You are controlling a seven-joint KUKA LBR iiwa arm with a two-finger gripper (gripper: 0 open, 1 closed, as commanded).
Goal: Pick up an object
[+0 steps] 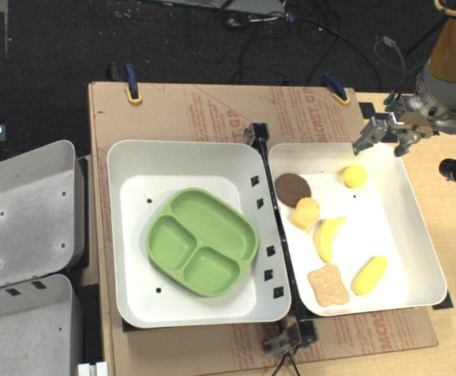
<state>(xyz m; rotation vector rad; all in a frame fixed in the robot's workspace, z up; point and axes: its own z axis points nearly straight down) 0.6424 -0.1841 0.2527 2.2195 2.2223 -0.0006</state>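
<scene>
A: Objects for pickup all sit in the right bin (416,233). Count is six: yellow ball (355,176), brown round cookie (292,187), small orange piece (305,212), banana (327,238), tan cracker (328,285), yellow oblong piece (370,275).

B: Layout?

A: Ball is near the far edge, apart from the rest. Cookie is by the inner wall, with the orange piece just below it, touching or nearly so. Banana is mid-bin, just beside the orange piece. Cracker and yellow oblong piece sit near the front edge, side by side, with a small gap between them.

B: Gripper?

A: Gripper (385,139) hangs over the far right corner of the right bin, above the rim, up and to the right of the ball. Fingers are spread apart, nothing between them. No contact with any object.

B: Arm?

A: Comes in from the upper right. Orange band (453,49) is visible above the grey wrist.

B: Left bin?

A: Left bin (126,210) holds a green divided plate (203,241) with three compartments, lying flat and roughly centred. Both bins rest on a brown board (197,112) on the tabletop, clipped at the far edge with a blue-and-yellow clamp (133,84) toward each end.
</scene>
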